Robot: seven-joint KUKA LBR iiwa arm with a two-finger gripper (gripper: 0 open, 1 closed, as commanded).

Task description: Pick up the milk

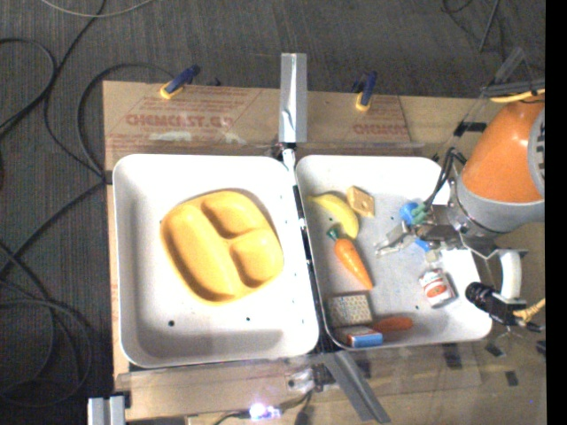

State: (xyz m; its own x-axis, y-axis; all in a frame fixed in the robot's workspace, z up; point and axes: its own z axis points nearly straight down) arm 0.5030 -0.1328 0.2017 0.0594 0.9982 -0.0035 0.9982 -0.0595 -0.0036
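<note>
You see the gripper (387, 243) low over the right bin (390, 168), reaching in from the right under the arm's orange band (498, 162). Its two thin metal fingers (395, 234) point toward the left and stand a little apart, a narrow spread, with nothing between them. They close on no object; the tips hang over bare white floor of the bin.

The milk (435, 287) is the small white carton with a red label, lying tilted on the bin floor behind the fingertips and nearer to you, close under the wrist. There is print on its label, but it is too small for you to read. A blue piece (412, 212) sits just beside the fingers on their far side; what it is cannot be told.

Ahead of the fingertips, toward the left, lie an orange carrot (353, 261) with a green top, a yellow banana (336, 211) and a tan cracker (361, 201), all apart from the fingers. Nearer to you than the carrot are a speckled grey block (352, 308), a red sausage (393, 324) and a small blue and orange box (363, 337).

Well beyond them, the left bin (142, 326) holds a yellow divided plate (222, 245).

On the cardboard (133, 104) past the bins there is faded red printing, upside down from where you look and not legible.
</note>
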